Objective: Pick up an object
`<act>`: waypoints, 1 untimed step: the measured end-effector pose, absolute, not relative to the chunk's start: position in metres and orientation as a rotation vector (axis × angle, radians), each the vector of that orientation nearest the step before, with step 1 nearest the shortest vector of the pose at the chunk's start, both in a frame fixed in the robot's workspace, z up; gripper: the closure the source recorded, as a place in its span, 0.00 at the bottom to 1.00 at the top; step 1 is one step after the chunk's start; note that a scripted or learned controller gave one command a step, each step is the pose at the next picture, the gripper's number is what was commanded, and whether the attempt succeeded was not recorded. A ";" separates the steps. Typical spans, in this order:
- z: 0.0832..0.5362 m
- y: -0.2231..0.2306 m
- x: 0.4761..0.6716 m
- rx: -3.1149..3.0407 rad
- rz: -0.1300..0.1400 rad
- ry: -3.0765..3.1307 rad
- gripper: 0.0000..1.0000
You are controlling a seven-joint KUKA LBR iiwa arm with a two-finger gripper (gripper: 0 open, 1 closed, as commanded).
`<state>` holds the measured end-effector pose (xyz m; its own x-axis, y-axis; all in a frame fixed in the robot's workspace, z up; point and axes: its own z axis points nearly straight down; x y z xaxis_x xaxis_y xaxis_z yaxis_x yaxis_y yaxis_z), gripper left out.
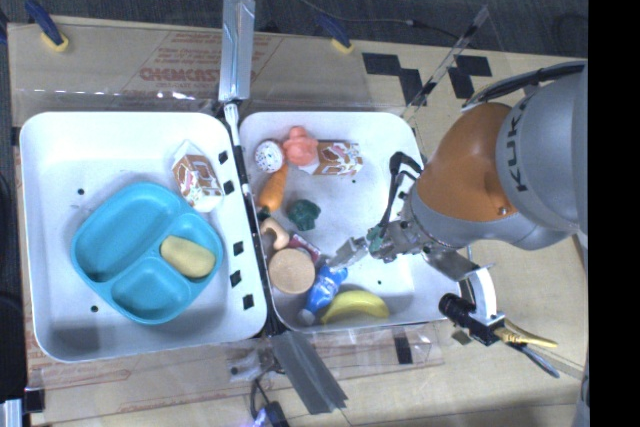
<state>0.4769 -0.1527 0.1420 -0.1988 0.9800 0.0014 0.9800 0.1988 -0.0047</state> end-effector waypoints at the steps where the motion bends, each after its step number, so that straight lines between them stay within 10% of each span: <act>1: 0.093 -0.116 0.478 -1.811 -0.002 -2.568 0.00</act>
